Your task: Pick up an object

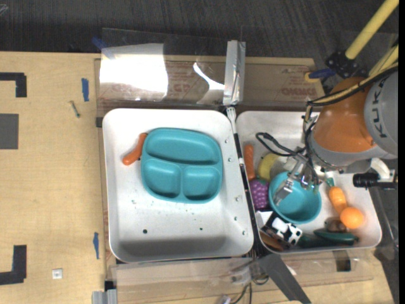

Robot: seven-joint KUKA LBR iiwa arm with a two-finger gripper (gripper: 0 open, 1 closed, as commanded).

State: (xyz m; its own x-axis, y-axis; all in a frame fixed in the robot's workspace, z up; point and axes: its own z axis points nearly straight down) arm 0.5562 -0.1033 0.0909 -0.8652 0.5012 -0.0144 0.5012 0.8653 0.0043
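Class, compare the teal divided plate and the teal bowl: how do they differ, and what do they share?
The plate lies in the left bin; the bowl sits in the right bin. The plate is wide, shallow and divided; the bowl is smaller, deeper and undivided. The hand is at the bowl, away from the plate. Both are teal.

Camera view: single fixed camera above the bench [44, 170], looking down at a slant; distant enough to frame both white bins, left bin [120, 233] and right bin [373, 233]; arm [345, 128] enters from frame right.
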